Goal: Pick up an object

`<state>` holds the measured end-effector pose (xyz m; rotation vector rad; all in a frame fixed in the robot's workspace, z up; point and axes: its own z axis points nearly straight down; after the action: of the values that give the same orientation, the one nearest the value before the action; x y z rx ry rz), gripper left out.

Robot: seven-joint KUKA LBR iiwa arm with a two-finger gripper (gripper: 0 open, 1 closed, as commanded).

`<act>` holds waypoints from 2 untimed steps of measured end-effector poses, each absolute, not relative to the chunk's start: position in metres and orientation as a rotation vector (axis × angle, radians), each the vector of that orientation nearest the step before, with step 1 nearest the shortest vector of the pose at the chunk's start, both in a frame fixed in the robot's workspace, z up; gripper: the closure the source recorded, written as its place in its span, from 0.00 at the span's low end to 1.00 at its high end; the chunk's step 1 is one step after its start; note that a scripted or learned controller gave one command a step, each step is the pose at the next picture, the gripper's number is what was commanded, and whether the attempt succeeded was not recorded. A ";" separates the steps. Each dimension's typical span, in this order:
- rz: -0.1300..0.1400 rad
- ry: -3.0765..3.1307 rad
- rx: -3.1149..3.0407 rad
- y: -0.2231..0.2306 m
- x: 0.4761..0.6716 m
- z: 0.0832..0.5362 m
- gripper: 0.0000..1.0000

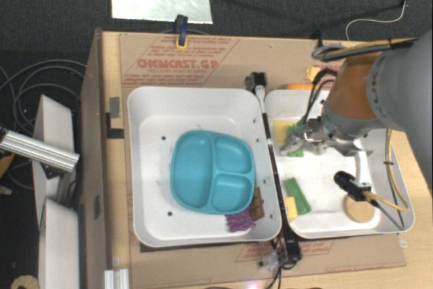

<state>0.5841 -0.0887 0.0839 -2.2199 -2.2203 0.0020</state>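
My gripper (296, 143) hangs low over the upper left part of the right bin (399, 230), coming in from the right. Directly under and beside it lies a green object (296, 128), partly hidden by the gripper. Whether it is touched I cannot tell. Lower in the same bin lie a green block (296, 193), a small yellow piece (291, 208) against it, and a tan round disc (360, 212). An orange object (298, 86) sits at the bin's far edge.
The left bin (152, 118) holds a teal divided plate (213, 171), with a purple item (237, 220) and a brown item (258, 204) at its lower right. The divider between the bins runs just left of the gripper. Cardboard lies under both bins.
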 end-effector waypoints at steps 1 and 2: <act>0.007 -2.213 -2.220 -0.097 0.489 0.084 0.00; -0.005 -2.232 -2.221 -0.124 0.560 0.085 0.00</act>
<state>0.5605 -0.1237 0.0852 -2.2214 -2.2324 -0.0054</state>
